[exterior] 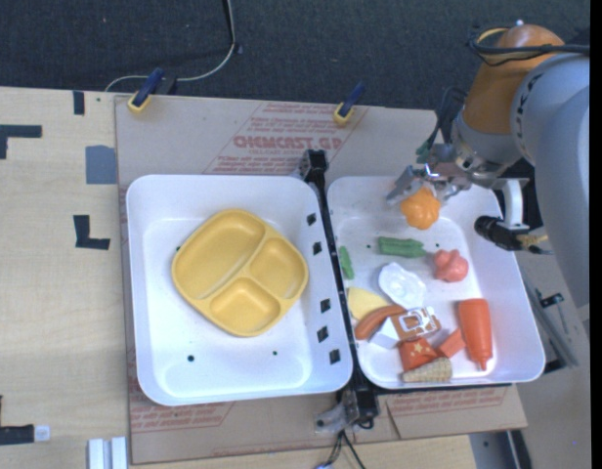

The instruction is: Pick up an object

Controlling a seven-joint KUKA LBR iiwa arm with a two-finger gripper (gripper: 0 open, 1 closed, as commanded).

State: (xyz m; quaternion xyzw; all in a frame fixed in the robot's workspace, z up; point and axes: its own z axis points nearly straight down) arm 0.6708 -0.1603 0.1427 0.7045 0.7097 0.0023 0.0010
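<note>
Hanging over the far end of the right bin (pixel 532 355), the gripper (pixel 425 186) had its fingers closed on a small orange fruit (pixel 420 209) directly beneath them, above the green bean (pixel 401 247) and other toys.

Dark carpet-like floor (pixel 281 18) along top. Light wood bench (pixel 47 291) w/ black tape marks (pixel 86 233). Cardboard sheet (pixel 272 140) on bench, held by yellow clamp (pixel 142 96) & blue clamp (pixel 347 106). Cable (pixel 226 27) trails across floor.
</note>
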